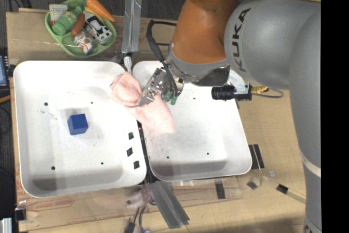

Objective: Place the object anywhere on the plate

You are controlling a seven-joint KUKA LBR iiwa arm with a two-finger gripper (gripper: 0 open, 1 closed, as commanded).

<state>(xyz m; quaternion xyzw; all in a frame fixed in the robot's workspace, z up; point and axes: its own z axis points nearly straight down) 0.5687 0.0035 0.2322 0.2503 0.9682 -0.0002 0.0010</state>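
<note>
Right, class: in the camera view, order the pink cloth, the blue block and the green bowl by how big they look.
1. Green bowl and pink cloth: too alike to rank.
2. Blue block, plainly smallest.

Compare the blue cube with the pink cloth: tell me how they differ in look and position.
The blue cube is small, rigid and sharp-edged; the pink cloth is larger, soft and crumpled. The cube sits alone on the left bin's floor; the cloth drapes across the divide between both bins, partly in the right bin. The gripper is at the cloth, far from the cube. Both are single-coloured.
</note>
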